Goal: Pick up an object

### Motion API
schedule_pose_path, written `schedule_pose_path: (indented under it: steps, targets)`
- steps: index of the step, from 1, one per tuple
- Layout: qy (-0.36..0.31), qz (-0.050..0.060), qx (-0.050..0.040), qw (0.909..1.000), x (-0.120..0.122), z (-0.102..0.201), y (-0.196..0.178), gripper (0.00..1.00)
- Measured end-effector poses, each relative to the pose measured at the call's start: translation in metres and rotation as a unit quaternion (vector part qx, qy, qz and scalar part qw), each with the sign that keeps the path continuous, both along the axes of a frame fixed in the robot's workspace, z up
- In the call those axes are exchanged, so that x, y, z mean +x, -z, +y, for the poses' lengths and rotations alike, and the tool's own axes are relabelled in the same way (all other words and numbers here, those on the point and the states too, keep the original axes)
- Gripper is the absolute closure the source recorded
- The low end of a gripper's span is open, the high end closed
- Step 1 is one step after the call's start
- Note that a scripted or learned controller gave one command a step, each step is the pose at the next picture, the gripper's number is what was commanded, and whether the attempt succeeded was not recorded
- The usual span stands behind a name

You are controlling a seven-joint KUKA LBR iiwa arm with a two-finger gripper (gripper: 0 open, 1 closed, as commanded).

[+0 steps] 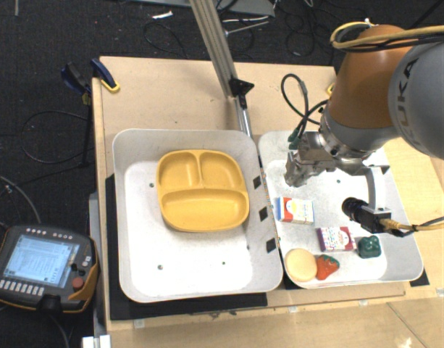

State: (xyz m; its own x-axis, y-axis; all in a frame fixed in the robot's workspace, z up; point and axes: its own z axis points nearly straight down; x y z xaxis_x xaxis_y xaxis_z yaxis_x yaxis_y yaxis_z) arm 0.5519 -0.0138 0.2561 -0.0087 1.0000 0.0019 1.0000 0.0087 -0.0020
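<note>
Dark carpeted floor strewn with cables surrounds a pale wooden counter. Teach pendant with lit screen sits at lower left of frame, off the counter. A metal bar slants down from top centre toward the gap between the bins.

Left bin, mid-frame: holds one yellow divided plate, three compartments, lying flat in the upper half of the bin. Nothing on the plate. Lower half of the bin is bare white floor.

Right bin, right of centre: five small items, all in its lower half.
- small white carton with blue and red print, nearest the bin's left wall, lying flat.
- purple-and-pink box, lower right of the carton, apart from it.
- dark green lump, just right of the purple box.
- cream round piece at the bin's lower left corner.
- red piece touching the cream one on its right.

Gripper hangs over the upper left part of the right bin, above the white carton in the frame and clear of it. Nothing seen in its hold. How far open it is: cannot tell from this angle. Arm enters from the right, its orange band at upper right of frame.
</note>
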Motion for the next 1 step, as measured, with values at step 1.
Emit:
schedule_pose_path:
  steps: [1]
  targets:
    - [0.001,-0.001,-0.0007,1.0,0.0098,0.046,0.0078,1.0]
